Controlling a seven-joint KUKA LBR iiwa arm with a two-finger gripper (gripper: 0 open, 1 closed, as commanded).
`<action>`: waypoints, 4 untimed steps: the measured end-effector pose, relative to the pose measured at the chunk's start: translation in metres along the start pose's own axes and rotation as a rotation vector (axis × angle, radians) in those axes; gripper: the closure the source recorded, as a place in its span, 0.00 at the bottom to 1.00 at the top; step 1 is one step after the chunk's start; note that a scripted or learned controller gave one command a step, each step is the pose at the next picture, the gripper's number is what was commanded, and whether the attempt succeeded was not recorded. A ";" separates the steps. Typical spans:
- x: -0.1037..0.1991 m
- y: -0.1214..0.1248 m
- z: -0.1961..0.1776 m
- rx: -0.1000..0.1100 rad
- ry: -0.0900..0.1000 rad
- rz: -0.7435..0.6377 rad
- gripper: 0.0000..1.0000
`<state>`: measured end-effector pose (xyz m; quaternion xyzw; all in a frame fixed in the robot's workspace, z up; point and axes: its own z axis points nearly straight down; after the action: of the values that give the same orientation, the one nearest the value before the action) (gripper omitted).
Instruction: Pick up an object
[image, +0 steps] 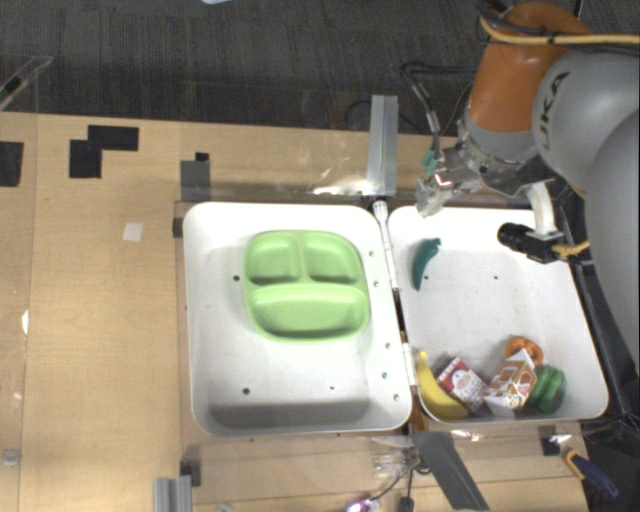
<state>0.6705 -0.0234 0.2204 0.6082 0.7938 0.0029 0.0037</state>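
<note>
We see a green divided plate (305, 283) in the left bin (210, 300). In the right bin (490, 290), a teal pod (424, 261) lies far-left; a banana (436, 388) and snack packets (488, 382), print unreadable, crowd the near edge. The gripper (436, 190) hovers over the far rim; its grip we cannot tell.

- You see two bins, the left bin (215, 330) and the right bin (500, 310), in smooth white plastic with a soft sheen.
- The green divided tray (305, 283) looks like matt plastic.
- The bench (90, 330) shows a pale wood-look surface, smooth.
- The arm (590, 100) has glossy grey casing and a shiny orange band (512, 80).
- The banana (437, 390) appears smooth, slightly glossy.
</note>
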 end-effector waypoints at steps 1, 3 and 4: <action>0.008 -0.002 -0.058 0.000 0.000 -0.335 1.00; 0.043 -0.033 -0.139 -0.001 0.001 -0.940 1.00; 0.110 -0.156 -0.063 0.002 0.004 -0.850 1.00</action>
<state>0.4905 0.0417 0.2815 0.2269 0.9739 0.0013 0.0025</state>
